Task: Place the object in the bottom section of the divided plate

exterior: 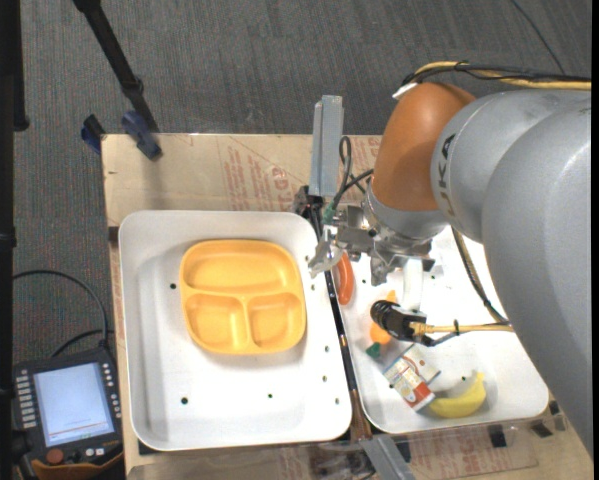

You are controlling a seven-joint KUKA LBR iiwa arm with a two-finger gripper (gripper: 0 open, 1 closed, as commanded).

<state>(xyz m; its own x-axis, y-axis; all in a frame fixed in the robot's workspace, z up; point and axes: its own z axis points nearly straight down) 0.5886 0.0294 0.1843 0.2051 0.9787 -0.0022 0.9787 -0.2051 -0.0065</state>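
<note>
looks like this is the pick stage, nothing has gone to the plate yet. the gripper (379,258) hangs low over the right bin (509,368), up near its left wall at the far end, and an orange carrot-shaped thing (346,279) sits right by that wall just beside the metal parts. honestly can't tell how wide the tool is spread or if it has hold of anything, the wrist blocks that, so i wouldn't call the carrot grabbed.

the divided plate (244,296) is yellow and sits in the left bin (149,368), toward its far half, well off the bin's walls. the section nearest the bin's near edge looks split in two, with one long section on the far side. nothing lies on the plate.

other stuff in the right bin: a banana (459,397) near the near edge, a small white and red carton (409,379) touching or almost touching it, and a little orange piece (380,333) under the black cylinder (391,317) hanging off the tool.

my guess for the next move: get a firm hold on one object, lift straight up to clear the two bin walls that meet in the middle, carry it left and down to the plate's near side. room over the left bin is wide open. the tight spot is the pick itself, squeezed against the right bin's left wall.
</note>
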